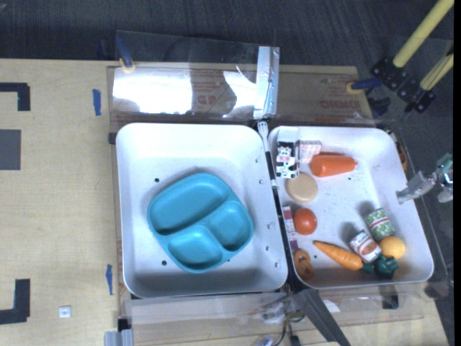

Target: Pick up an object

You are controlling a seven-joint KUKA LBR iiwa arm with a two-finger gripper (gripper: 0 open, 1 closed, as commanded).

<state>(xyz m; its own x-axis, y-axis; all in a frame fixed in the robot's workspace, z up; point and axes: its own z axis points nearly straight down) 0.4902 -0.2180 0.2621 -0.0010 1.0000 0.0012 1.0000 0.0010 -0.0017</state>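
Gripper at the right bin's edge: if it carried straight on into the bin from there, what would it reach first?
Probably the green-labelled can, the closest thing leftward and down from the gripper. Bare bin floor lies straight left. Its height above the bin is unclear, so this is a guess.

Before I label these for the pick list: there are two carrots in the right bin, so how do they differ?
The upper carrot looks thicker and blunter, a redder orange; the lower carrot is slimmer, more yellow-orange, tapering to a point. The upper carrot lies nearly level near the bin's back wall, with free space around it; the lower carrot lies on a slant near the front, crowded against a small can. Both are orange toy vegetables lying flat.
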